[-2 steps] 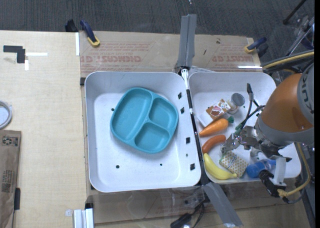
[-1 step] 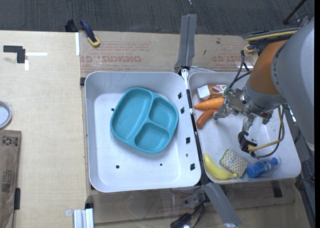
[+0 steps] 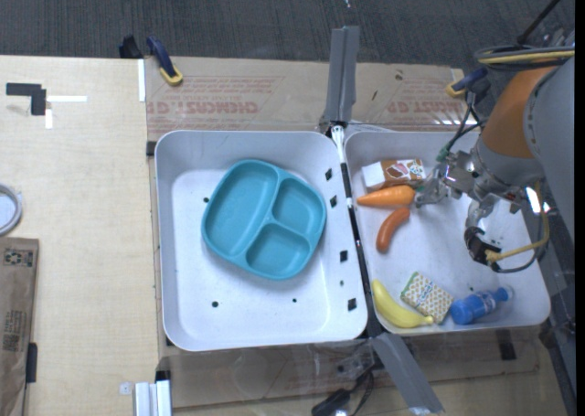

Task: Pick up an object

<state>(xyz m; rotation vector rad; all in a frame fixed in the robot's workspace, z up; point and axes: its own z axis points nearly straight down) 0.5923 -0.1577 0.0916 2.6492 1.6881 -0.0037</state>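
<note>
My gripper (image 3: 430,191) hangs low in the right bin (image 3: 441,250), right at the thick right end of an orange carrot (image 3: 384,196). The arm's wrist and cables cover the spot where they meet, so I cannot tell if it touches the carrot. Just below the carrot lies an orange-brown sausage (image 3: 391,227). Behind it is a small brown and white box (image 3: 393,173). Along the near wall of the bin lie a banana (image 3: 398,307), a patterned packet (image 3: 426,296) and a blue bottle (image 3: 475,305).
The left bin (image 3: 183,268) holds a blue divided plate (image 3: 264,218). A grey divider post (image 3: 344,76) rises behind the gap between the bins. Black cables (image 3: 494,254) loop down from the wrist over the right bin's right side.
</note>
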